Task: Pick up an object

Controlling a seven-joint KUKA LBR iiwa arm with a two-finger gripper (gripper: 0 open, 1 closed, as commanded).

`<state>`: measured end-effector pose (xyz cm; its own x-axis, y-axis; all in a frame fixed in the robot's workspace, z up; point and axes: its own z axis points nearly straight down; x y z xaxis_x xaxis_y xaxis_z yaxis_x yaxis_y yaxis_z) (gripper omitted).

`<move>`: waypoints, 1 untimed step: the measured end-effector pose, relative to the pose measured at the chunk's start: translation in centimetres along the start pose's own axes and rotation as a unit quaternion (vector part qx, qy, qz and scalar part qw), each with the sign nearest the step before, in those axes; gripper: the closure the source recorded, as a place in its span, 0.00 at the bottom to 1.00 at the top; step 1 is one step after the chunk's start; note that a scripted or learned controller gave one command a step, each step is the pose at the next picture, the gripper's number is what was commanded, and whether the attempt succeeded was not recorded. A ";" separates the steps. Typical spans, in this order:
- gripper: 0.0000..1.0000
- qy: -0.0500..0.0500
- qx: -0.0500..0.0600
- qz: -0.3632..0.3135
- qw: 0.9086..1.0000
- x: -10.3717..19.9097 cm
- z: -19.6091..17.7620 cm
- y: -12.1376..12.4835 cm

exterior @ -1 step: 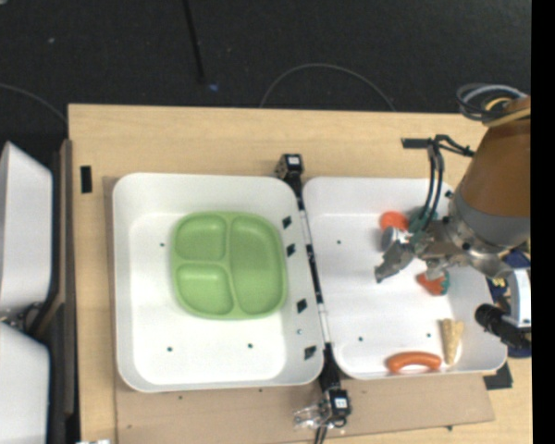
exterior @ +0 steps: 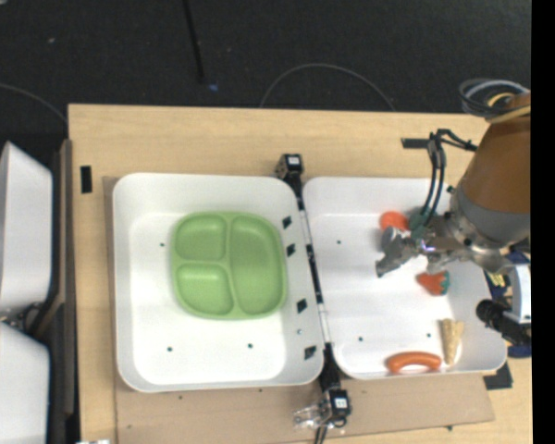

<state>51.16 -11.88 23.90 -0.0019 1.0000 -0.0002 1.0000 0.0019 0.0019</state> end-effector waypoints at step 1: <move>0.00 0.000 0.002 0.002 1.000 -0.3 4.4 -0.5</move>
